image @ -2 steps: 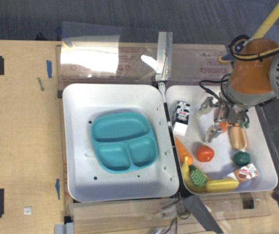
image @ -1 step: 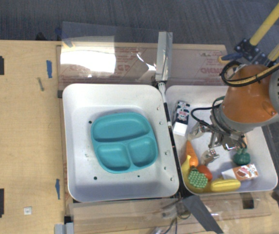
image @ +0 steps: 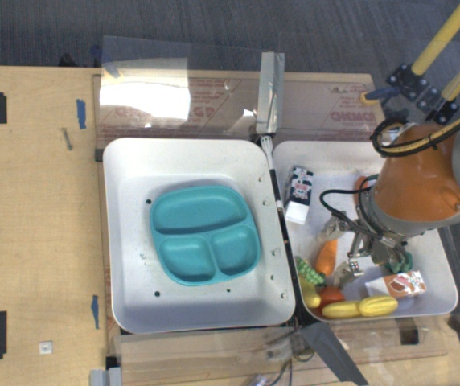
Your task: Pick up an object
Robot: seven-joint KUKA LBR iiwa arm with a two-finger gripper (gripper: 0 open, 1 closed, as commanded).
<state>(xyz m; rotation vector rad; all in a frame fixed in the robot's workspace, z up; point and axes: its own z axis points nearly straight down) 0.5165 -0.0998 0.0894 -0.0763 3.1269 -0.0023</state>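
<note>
Two white bins [image: 125, 215], one teal plate [image: 204, 233]

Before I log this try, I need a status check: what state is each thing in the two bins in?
Teal divided plate: flat, right way up, in the left bin.
Carrot: lying in the right bin, beside the end effector.
Yellow banana: lying along the near wall.
Small carton: lying near the divider.
End effector: low in the right bin, grip unclear.
</note>
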